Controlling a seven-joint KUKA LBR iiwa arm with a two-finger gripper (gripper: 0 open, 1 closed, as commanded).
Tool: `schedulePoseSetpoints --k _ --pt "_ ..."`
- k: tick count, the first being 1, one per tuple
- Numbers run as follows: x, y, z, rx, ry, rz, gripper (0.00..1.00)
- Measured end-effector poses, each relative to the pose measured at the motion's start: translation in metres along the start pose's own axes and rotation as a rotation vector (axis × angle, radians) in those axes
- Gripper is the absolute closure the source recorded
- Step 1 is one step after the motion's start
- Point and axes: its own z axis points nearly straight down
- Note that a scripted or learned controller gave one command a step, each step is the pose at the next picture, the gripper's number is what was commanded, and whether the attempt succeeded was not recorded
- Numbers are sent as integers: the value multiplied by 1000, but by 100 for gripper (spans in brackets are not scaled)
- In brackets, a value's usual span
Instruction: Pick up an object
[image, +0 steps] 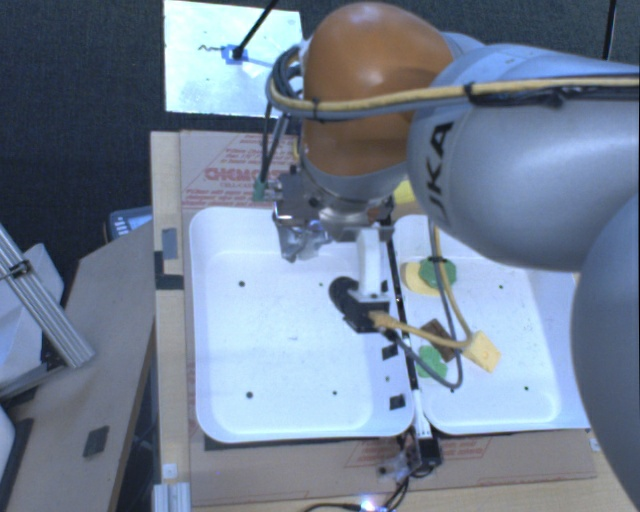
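Note:
My gripper (298, 242) hangs over the far part of the left bin (250, 405), just above its white floor, with nothing visible under it. The objects lie in the right bin (520, 400): a yellow piece with a green disc (430, 274) near the divider, a small brown block (436, 329), a green piece (433, 362) and a yellow block (483, 352) toward the front. The gripper is well to the left of them all, across the divider. The arm hides much of the right bin's far side.
A sliver of something yellow (403, 192) peeks out under the arm at the right bin's far edge. The bins sit on cardboard (225, 165). A metal plate (215, 60) lies beyond it, and an aluminium rail (40, 310) leans at the left.

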Motion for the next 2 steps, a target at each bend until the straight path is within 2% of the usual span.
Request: schedulePoseSetpoints --k 1,2 --pt "-38 75 -39 -22 2 13 100" --pt "24 50 -169 -29 10 -1 100"
